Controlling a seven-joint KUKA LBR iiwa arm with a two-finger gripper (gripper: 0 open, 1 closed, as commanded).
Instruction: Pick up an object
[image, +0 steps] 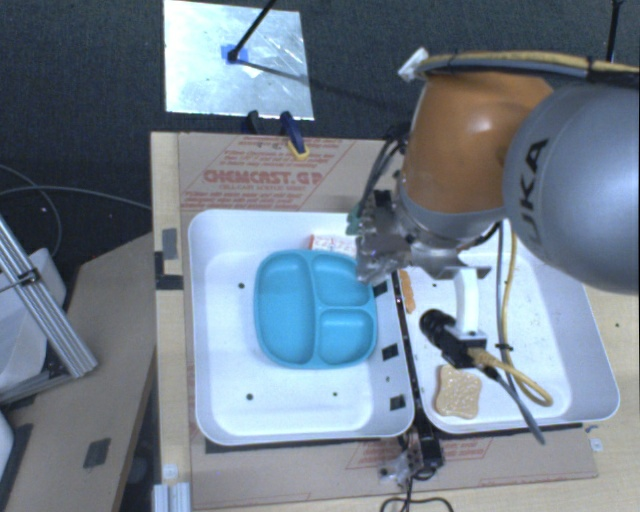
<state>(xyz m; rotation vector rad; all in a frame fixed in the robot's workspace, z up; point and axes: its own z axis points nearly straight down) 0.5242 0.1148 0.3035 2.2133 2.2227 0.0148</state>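
A: Where is the hand found?

B: The hand (372, 255) is seen near the centre of the frame, under the grey arm with an orange band (560, 170) that fills the upper right. It is placed over the seam between the shallow white left bin (215, 400) and the shallow white right bin (575, 370). Whether it is apart or together cannot be told.

A: What is laid in the left bin?

B: A blue three-compartment plastic plate (310, 310) is set flat in its middle, with its upper right rim just under the hand. A small white and red box (328, 242) is partly hidden behind the plate's top edge, just left of the hand.

A: And in the right bin?

B: A thin orange stick (406, 291) is laid along the left wall, just below the hand. A tan slice of toast (458, 392) is found in the lower left corner, well apart from the hand.

A: What carries the bins?

B: They are borne on a printed brown cardboard sheet (260, 175) on the bench (110, 300).
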